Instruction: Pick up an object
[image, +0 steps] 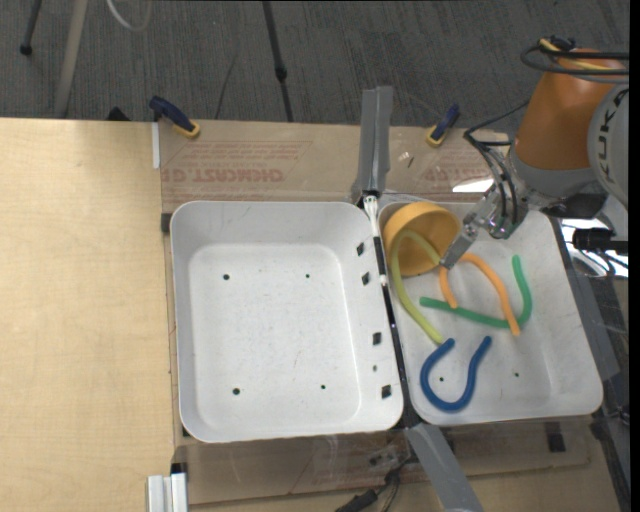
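We log the arm entering from the right, its gripper (462, 247) low over the right bin (560, 390), tip right at the rim of the yellow cup (418, 236). The cup lies tipped in the bin's far-left corner, mouth facing down-left, against the divider between the bins. Whether the pincer is apart or together we cannot tell; the tip reads as one dark wedge at this angle, and nothing is seen between it.

Other candidates in the same bin: an orange flexible piece (487, 280) arching just under the tip, a green one (490, 312) crossing it, a yellow-green strip (408, 295) running down from the cup's mouth, and a blue hook-shaped piece (452, 375) lying apart near the front. The left bin (200, 330) holds nothing to grasp.

Judgement: the step in hand is the descent and closing near the cup and orange piece. To do it well, we would commit to one target.

- Cup: straddle a single wall of the rim, since the body looks too wide to span. It may roll toward the corner.
- Orange piece: close across the arch at its crown, clear of the green crossing.

Risk: the limp pieces overlap, so a lift may drag neighbours or slip.
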